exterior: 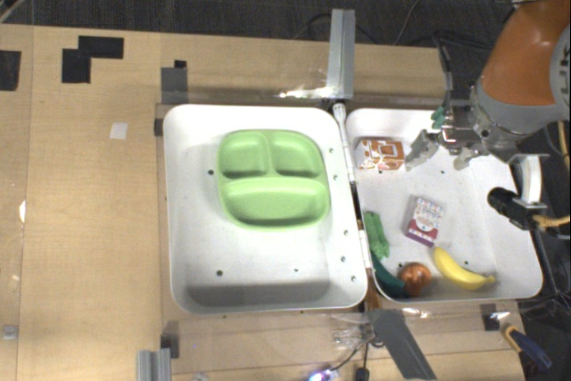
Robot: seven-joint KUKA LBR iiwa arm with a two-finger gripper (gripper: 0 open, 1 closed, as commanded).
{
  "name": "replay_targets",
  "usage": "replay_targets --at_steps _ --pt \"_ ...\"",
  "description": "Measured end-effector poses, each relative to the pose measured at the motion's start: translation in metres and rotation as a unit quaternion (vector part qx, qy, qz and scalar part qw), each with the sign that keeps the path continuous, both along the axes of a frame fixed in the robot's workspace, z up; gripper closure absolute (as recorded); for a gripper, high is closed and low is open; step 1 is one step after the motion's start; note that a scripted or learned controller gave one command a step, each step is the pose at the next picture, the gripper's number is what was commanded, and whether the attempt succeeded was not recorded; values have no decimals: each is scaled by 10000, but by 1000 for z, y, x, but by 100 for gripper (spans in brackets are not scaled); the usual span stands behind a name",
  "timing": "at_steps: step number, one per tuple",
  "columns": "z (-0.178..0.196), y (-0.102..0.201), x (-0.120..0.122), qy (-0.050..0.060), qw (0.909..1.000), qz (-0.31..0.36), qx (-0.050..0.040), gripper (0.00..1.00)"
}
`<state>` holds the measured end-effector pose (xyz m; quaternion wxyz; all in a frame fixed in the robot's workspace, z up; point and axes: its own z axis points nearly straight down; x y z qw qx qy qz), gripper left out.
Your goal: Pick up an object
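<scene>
Two shallow white bins of smooth moulded plastic are shown side by side on a pale wooden bench (80,219). The gripper (443,145), of bare grey metal, is seen above the far part of the right bin (526,277), below a rounded orange band (526,45) on the arm. Its two thin fingers (421,147) are spread wide apart, and nothing is held between them.

Just to the left of the gripper, a flat rectangular packet (381,154) printed in red and white is seen lying on the bin floor. Nearer the camera than the gripper, a small glossy pouch (425,220) in purple and white is seen, apart from the fingers. Farther toward the near rim, a curved yellow banana (462,270) is shown beside a round reddish apple (415,277). A long green vegetable (377,236) and a dark teal curved piece (386,283) are set against the bin's left wall.

Well to the left of the gripper, the left bin (192,281) is occupied by a matt light-green plate (272,177) with rounded corners, divided into three compartments.
</scene>
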<state>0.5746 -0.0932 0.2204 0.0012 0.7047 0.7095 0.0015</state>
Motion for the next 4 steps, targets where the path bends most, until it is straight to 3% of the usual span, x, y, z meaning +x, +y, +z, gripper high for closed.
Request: replay_targets --at_steps 1,2,3,4 --pt "-77 -36 -55 7 10000 -88 -2 0" --pt "-129 -28 -52 -53 10000 67 -12 0" --pt "-118 -26 -49 -80 9999 75 4 100" --pt "-21 56 -28 -5 10000 62 2 100"
